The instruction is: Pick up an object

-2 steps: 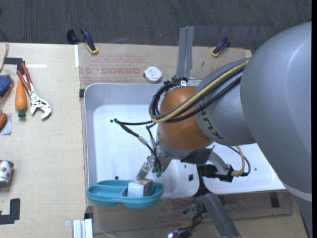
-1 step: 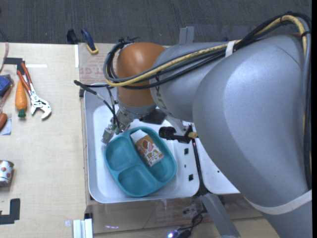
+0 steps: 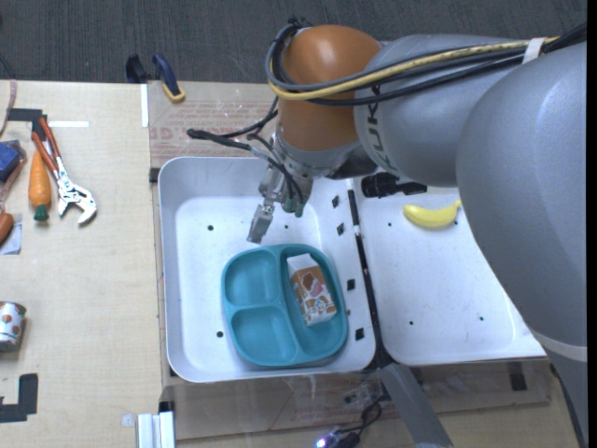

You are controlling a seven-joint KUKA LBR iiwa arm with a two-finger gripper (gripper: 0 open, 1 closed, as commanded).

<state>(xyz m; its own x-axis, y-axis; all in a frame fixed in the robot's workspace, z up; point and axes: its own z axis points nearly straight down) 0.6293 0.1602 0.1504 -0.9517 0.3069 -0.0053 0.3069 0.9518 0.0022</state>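
Arm over left bin [image 3: 187, 250], gripper [image 3: 266, 215] pointing down.
Finger state unclear; tip just above teal tray [image 3: 252, 301] holding small carton [image 3: 312, 289].

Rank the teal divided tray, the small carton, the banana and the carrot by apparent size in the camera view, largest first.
1. Teal divided tray, clearly largest.
2. Small carton.
3. Banana and carrot: they look alike in size, and the arm may hide part of the banana, so I won't rank them.

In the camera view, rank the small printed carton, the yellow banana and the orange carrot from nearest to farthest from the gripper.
1. Small printed carton: in the teal divided tray, left bin, just below-right of the gripper.
2. Yellow banana: right bin, off to the gripper's right.
3. Orange carrot: on the bench, far left.
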